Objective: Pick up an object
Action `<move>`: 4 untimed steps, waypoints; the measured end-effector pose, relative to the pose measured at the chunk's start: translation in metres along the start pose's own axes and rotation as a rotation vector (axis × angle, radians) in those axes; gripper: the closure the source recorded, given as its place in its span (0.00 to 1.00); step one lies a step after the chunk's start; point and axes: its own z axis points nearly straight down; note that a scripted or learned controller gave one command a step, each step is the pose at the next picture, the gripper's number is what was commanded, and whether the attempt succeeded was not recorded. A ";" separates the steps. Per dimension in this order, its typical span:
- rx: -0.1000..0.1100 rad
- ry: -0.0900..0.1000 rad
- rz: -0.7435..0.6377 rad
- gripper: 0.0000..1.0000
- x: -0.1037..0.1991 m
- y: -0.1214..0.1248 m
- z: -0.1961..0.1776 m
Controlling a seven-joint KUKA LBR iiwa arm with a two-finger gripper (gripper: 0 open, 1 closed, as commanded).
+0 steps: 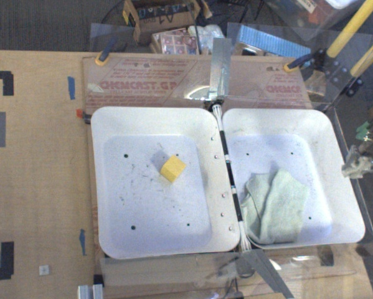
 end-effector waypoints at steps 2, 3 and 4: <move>-0.007 0.004 0.018 1.00 0.046 -0.016 0.177; 0.001 0.001 -0.101 1.00 0.027 -0.013 0.068; -0.010 0.003 0.261 1.00 0.056 -0.018 0.178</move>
